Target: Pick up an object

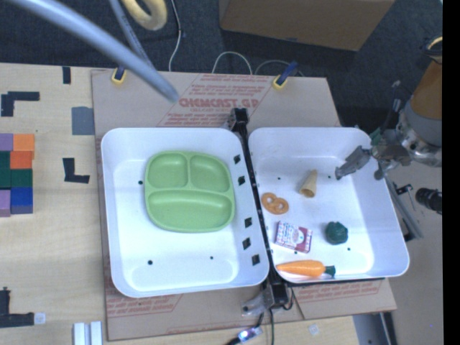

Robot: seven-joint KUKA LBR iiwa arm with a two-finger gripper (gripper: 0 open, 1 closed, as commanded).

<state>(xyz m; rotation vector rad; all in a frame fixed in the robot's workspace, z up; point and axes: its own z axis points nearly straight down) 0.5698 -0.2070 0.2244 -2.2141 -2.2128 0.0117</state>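
The right bin (374,214) holds several small toy items: a tan cone (309,183), an orange pretzel (274,204), a pink and white carton (293,236), a dark green lump (336,232) and an orange carrot (305,269) at the front wall. My gripper (364,169) hangs over the bin's far right corner, above and right of the cone. It is open, and nothing sits between its fingers (350,163).
The left bin (118,214) carries a green divided plate (190,191). A black divider (248,192) runs between the bins. Coloured blocks (18,175) stand at the left edge of the bench. A grey pole (86,31) crosses the upper left.
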